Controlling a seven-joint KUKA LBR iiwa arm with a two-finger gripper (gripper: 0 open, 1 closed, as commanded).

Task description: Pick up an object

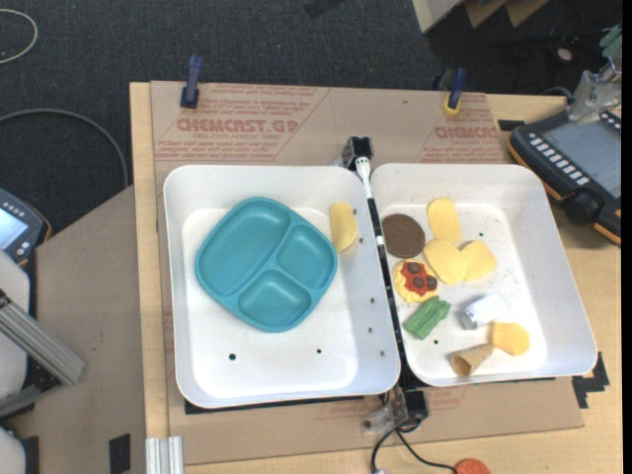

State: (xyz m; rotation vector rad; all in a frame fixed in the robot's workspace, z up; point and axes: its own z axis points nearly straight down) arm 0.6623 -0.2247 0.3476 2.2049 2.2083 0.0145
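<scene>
On the side I reach in from, the nearer bin (pixel 553 225) holds most of what I could pick up. I cannot tell whether my end effector is wide or narrow, and I see nothing held in it.

The toy food lies loose on this bin's floor. Closest to my approach are a yellow chunk (pixel 511 339) and a grey-white piece (pixel 481 309), near each other but apart. A tan cone (pixel 472 359) lies on its side by the front wall. Beyond them, toward the shared wall, a green piece (pixel 427 317) touches the lower edge of a pizza-like slice (pixel 416 280), and three pale yellow pieces (pixel 445 261) crowd together beside a brown disc (pixel 403 234). I judge the yellow chunk the easiest target, because it has bare floor on several sides. The crowded pieces would leave little room to close around just one.

The farther bin (pixel 178 265) holds a teal divided plate (pixel 265 263), lying flat, and a single yellow piece (pixel 344 227) just beside the plate's rim, against the dividing wall.

Both bins sit on a cardboard sheet (pixel 247 126) on the tabletop. A blue clamp (pixel 192 80) and a yellow clamp (pixel 454 92) pin its far edge, likely so a bump from me does not shift anything.
</scene>
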